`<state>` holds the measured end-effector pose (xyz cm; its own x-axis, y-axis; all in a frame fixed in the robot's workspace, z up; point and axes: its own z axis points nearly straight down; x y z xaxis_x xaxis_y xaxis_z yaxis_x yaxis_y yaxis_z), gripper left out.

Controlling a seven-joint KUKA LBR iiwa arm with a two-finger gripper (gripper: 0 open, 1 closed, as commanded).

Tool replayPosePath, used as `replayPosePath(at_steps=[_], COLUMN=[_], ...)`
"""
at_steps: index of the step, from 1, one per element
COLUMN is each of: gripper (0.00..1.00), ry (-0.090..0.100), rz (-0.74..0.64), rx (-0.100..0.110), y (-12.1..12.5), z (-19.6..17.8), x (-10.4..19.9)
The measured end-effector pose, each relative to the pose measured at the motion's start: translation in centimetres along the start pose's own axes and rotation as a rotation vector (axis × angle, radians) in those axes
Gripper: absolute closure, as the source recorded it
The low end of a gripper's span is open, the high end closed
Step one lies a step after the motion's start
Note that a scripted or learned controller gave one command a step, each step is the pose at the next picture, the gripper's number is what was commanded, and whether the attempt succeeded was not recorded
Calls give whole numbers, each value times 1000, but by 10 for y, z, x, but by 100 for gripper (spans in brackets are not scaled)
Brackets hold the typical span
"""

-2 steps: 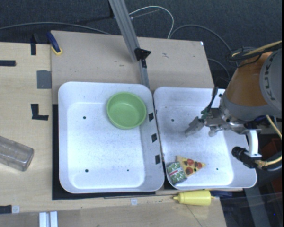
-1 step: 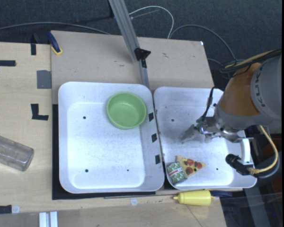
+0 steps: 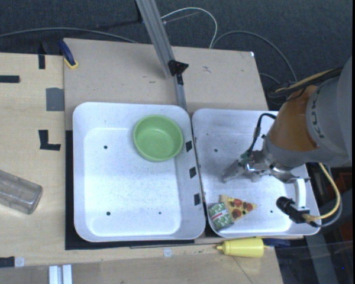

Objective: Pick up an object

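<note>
we look down on the wooden bench (image 3: pixel 124 70), the biggest thing here, with two shallow white bins set side by side on it and touching along their inner edges. the left bin (image 3: pixel 94 218) holds a round green bowl (image 3: pixel 158 138) sitting upright in its upper right corner, close to the rim that meets the other bin. the right bin (image 3: pixel 225 126) is where the arm works. the arm (image 3: pixel 319 120), grey with an orange band above the wrist, comes in from the right and bends down over the middle of the right bin. its gripper (image 3: pixel 229 171) points to the left and hangs low over bare bin floor; we see the two fingers slightly parted at the tips with nothing between them, so it is released and carries nothing. below the gripper, apart from it, a slice of toy pizza (image 3: pixel 239 206) lies flat near the bin's lower edge, and just beside its left end a small green packet (image 3: pixel 219 215) rests in the lower left corner of that bin. a yellow bottle (image 3: pixel 244 248) lies on its side on the bench just outside the right bin's lower rim. at the far left of the bench lies a clear plastic container (image 3: pixel 12 189), well apart from both bins.
</note>
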<state>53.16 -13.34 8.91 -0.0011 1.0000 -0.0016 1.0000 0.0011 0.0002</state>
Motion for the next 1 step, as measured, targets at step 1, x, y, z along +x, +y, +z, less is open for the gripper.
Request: replayPosePath(at_steps=[1], gripper=[100], ry=[2], rz=[-1], rx=[1], y=[0], z=[-11], x=[1])
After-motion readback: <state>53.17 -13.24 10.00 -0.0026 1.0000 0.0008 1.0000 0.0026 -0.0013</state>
